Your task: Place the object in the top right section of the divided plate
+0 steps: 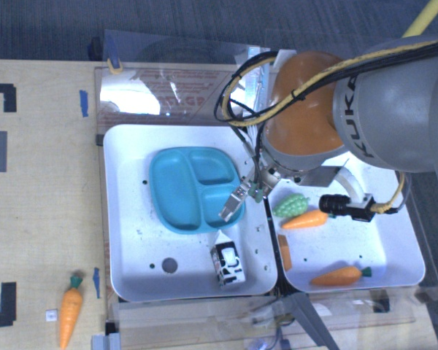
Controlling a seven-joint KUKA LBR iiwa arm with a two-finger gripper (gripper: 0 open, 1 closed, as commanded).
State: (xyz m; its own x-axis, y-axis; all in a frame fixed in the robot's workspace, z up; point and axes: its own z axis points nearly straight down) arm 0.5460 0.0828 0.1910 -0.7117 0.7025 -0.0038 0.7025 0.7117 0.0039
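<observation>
Two white bins sit side by side under the camera, and the arm (365, 108) swings in from the right, orange band over the divider, its gripper (233, 203) hanging at the lower right edge of the blue divided plate (186, 192) in the left bin (124, 195). Whether the tool is apart, together or clamped on something, I cannot tell, and no object can be made out there as the one to place. The plate's top right section (213, 168) lies bare, just up from the gripper. The risk: a release from here could land in the wrong section or on the rim. In the right bin (401, 246) wait a green toy (290, 205) and two carrots (304, 221) (337, 275); a black-and-white item (228, 263) lies below the plate. Lettering: "KUKA" on the grey arm, partly readable.
</observation>
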